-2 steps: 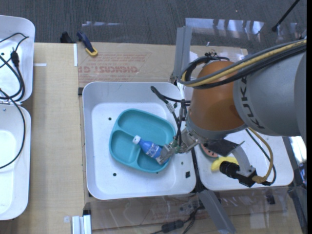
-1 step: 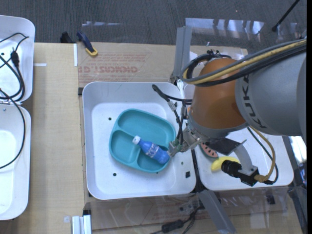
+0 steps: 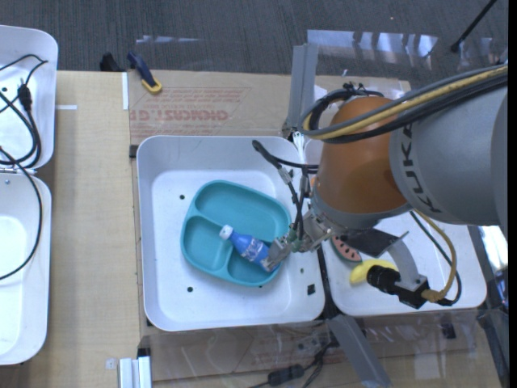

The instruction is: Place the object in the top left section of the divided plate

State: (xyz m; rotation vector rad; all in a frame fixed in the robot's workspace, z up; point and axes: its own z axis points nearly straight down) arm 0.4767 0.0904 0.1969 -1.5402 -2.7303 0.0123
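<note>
A teal divided plate (image 3: 212, 241) lies in the left white bin (image 3: 161, 217). A small clear bottle (image 3: 246, 246) with a white cap and a blue label lies tilted on the plate. Its cap points up-left at the meeting of the dividers, and its body is over the lower right section. My gripper (image 3: 279, 253) reaches down from the right and meets the bottle's lower right end, at the plate's right rim. The orange wrist band and grey arm hang just above it and hide the bin's right wall.
The right bin (image 3: 452, 293) holds a yellow object (image 3: 359, 273) and a reddish slice-shaped piece (image 3: 347, 251), partly under the arm. A cardboard sheet (image 3: 194, 107) lies behind the bins with a blue and yellow clamp (image 3: 144, 73). White trays with black cables (image 3: 20, 128) stand at far left.
</note>
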